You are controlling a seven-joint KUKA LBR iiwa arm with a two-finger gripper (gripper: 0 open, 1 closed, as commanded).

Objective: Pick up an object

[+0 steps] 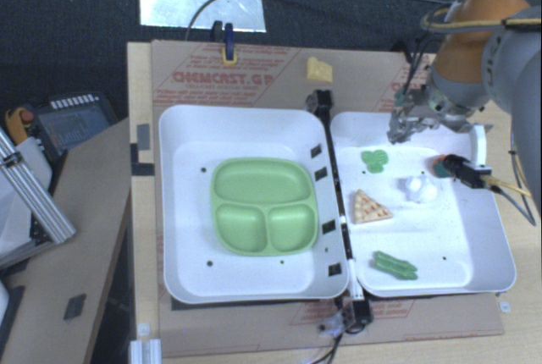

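four small toy foods are seen in the right bin point(483, 244) around the gripper point(401, 132): a green lump point(374, 157) nearest it, a white piece point(417, 187) and a pizza slice point(370, 207) further off, a green pod point(395, 265) farthest. all are judged light, stiff and rather slippery; the lump is best taken across its middle. nothing is seen held; whether the gripper is open cannot be told.

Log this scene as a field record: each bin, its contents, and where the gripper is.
left bin: holds a green divided plate
right bin: holds four small items
far side: small green piece
middle: pizza slice; white lump
near side: long green piece
gripper: over the right bin's far side, just above the small green piece
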